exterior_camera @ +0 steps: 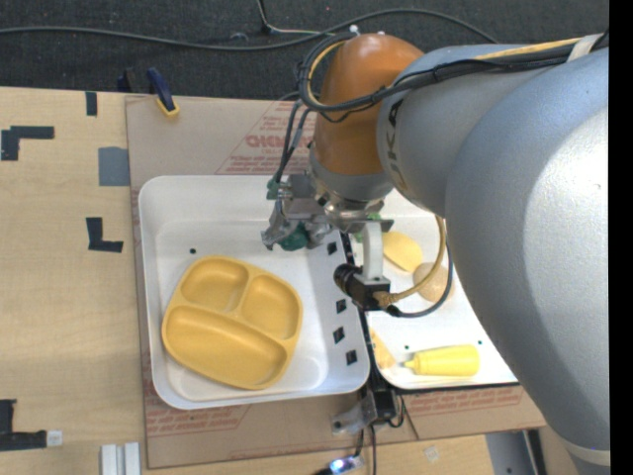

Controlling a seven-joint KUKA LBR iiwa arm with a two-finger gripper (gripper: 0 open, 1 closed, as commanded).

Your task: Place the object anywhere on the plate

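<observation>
A yellow plate [232,320] with three compartments lies in the left white bin [158,265], toward its front. My gripper [287,228] hangs over the back right part of that bin, just beyond the plate's far rim. It is shut on a small dark green object [292,237] that shows between the fingertips. The object is held above the bin floor, up and to the right of the plate's nearest compartment. The orange wrist band [356,97] and the grey arm cover most of the right bin.
In the right bin [465,384] lie a yellow squeeze bottle [445,361], a pale yellow wedge [401,250] and a round tan piece [432,281]. A cable loops beside the divider between the bins. A blue and yellow clamp [161,93] sits on the bench behind.
</observation>
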